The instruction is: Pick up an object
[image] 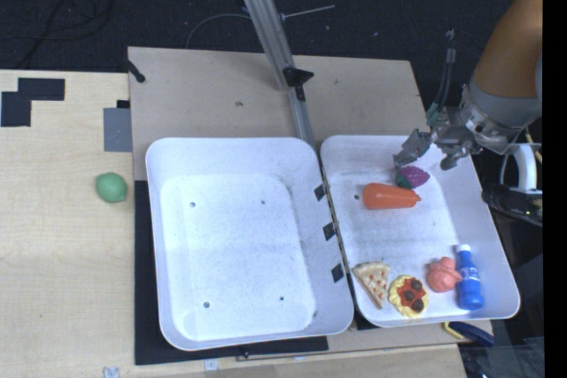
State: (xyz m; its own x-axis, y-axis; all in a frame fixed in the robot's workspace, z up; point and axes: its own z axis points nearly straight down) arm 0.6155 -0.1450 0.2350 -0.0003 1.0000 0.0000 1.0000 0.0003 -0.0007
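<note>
On the bench far to the left we see a green ball [112, 188], then the left bin [177, 157]. In the right bin [354, 157] lie a pizza slice [373, 281], an orange carrot [388, 196], a purple piece [411, 177] and a blue bottle [468, 277]. Our gripper [434, 150] hangs spread, holding nothing, just above the purple piece. We judge this the approach; next comes a descent and closing, with the carrot close alongside.

The arm [509, 57] reaches in from the right, its end effector [434, 151] spread open.
</note>
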